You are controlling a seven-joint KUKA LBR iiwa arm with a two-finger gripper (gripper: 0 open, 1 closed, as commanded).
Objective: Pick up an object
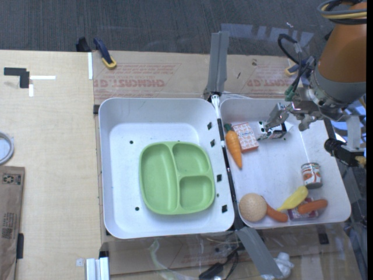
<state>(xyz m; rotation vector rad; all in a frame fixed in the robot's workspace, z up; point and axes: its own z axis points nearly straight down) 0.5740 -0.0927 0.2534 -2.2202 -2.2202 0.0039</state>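
The right bin (274, 168) holds several items. An orange carrot (233, 147) lies along its left wall, with a small red-and-white box (245, 136) right beside it. A small can (311, 174) stands near the right wall. Along the front lie a tan ball (252, 207), a yellow banana (293, 198), a short orange piece (277, 214) and a red-orange piece (313, 205). My gripper (273, 130) hangs over the back of this bin, just right of the box, with nothing visibly in it.
The left bin (116, 156) contains a green divided plate (176, 177). A grey post (218, 63) rises behind the divider between the bins. The orange-banded arm (344, 51) fills the upper right. Cardboard lies behind the bins.
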